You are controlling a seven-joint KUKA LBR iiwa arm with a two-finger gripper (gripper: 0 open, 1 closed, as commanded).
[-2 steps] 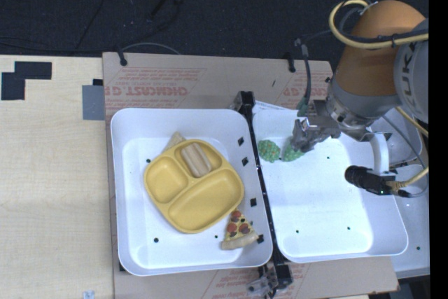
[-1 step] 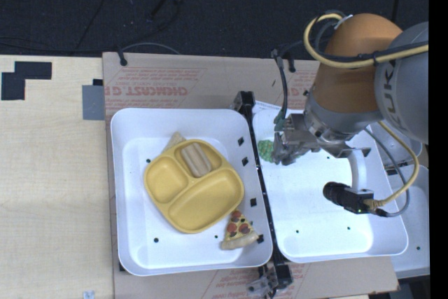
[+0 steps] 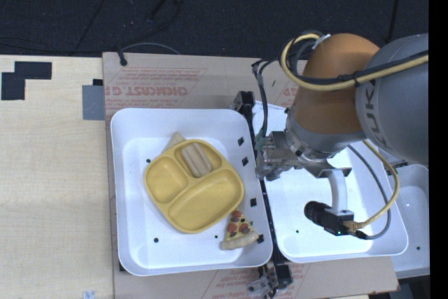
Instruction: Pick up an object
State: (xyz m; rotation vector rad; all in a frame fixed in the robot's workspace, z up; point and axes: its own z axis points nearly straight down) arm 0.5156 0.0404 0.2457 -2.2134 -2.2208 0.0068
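On left: one plate, one pizza

A divided plate is being held by the left bin; a pizza slice is being kept just beside it, near-right.

Left bin, obstacles:
- yellow divided plate, filling the middle; a beige roll lies in its upper compartment.
- pizza slice, just beside the plate's lower right rim, close to the bin's right wall.

Left bin, free room: bare floor along the left wall, the lower left corner, the top right corner.

Right bin, obstacle: the arm hangs over its upper left part, at the wall between the bins.

Right bin, free room: bare floor at lower left.
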